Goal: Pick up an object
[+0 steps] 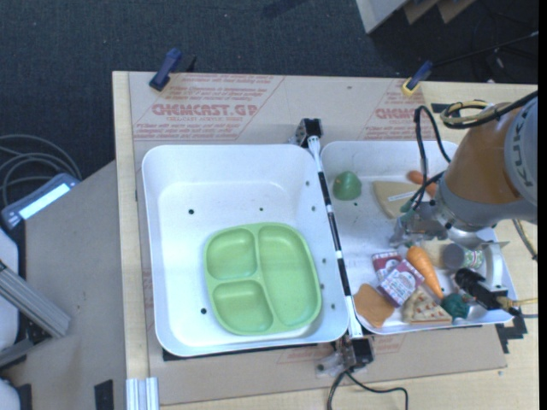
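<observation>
- I see the grey arm with its orange band (483,165) reaching in from the right over the right-hand shallow white bin (369,155).
- The two-finger gripper (416,223) sits low in the middle of that bin; from this slanted view I cannot tell how its tool end is set, and I see nothing between it.
- Just below the gripper lies an orange toy carrot (425,267), tilted, with its lower end beside a waffle-patterned tan piece (425,308).
- Left of the carrot rests a small maroon and white packet (395,279), touching a flat brown cookie-shaped piece (372,305) near the bin's front corner.
- A round green ball-like object (347,185) lies near the bin's left wall, well apart from that cluster.
- A pale cream wedge (393,196) lies just right of the green one.
- In the left-hand white bin (171,178) sits a light green three-compartment plastic tray (261,277).
</observation>
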Controlling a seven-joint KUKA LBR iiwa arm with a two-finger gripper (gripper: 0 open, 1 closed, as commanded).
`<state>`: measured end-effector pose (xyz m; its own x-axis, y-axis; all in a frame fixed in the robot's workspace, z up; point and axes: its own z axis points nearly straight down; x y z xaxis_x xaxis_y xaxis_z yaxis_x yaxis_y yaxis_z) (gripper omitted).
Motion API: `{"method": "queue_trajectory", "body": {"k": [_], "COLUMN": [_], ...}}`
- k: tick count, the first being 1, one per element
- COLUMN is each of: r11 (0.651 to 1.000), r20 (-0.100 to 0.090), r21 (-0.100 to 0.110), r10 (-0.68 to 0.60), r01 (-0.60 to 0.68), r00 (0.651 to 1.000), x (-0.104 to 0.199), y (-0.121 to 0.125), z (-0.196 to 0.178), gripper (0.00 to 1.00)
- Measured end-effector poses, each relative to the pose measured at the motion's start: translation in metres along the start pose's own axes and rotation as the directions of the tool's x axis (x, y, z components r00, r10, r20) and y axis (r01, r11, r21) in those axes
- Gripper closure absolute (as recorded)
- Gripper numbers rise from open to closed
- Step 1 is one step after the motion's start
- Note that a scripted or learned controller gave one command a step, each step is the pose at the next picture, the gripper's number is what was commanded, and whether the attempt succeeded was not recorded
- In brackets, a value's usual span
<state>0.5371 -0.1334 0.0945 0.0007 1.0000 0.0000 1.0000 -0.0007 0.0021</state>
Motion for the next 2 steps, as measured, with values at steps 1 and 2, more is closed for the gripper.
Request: {"method": "queue_trajectory", "body": {"k": [1, 2], "r11": [1.0, 1.0], "r20": [0.0, -0.001], "r21": [0.001, 0.004], "r10": [0.0, 0.0], "r01": [0.0, 0.0], "r00": [1.0, 1.0], "x": [0.0, 0.018], "y": [0.0, -0.017], "z": [0.0, 0.01], "gripper": [0.0, 0.0]}}
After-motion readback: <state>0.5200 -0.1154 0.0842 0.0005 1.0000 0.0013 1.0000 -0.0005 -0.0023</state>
